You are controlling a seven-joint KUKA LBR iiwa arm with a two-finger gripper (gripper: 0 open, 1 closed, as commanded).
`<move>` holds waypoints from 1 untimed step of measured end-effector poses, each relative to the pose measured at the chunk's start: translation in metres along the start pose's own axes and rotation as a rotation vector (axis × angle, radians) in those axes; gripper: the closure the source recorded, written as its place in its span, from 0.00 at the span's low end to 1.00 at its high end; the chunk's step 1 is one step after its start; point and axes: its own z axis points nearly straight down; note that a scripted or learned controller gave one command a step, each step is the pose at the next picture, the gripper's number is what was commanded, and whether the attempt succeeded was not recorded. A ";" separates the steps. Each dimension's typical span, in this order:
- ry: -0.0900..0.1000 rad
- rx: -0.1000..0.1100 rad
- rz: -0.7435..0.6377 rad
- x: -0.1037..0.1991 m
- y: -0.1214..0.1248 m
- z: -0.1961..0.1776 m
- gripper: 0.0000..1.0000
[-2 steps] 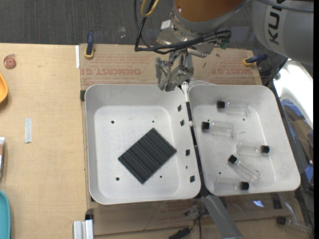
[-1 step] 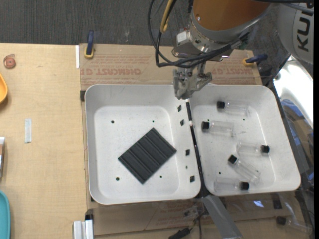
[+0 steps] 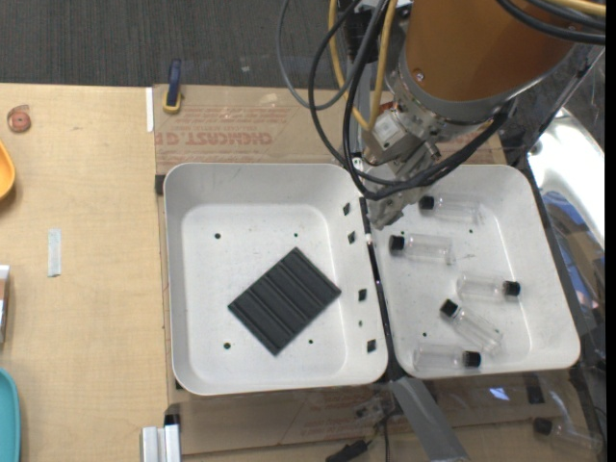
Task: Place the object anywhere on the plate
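Claw (image 3: pixel 385 215) low over right bin's (image 3: pixel 539 345) back-left corner; opening obscured.

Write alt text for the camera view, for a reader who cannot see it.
A grey-and-orange robot arm reaches in from the right, its gripper low over the wall between two white bins. The left bin holds a dark ribbed plate; the right bin holds five clear vials with black caps.
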 end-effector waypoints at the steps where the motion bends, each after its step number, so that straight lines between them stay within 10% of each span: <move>1: -0.002 -0.002 -0.482 0.013 0.030 0.019 1.00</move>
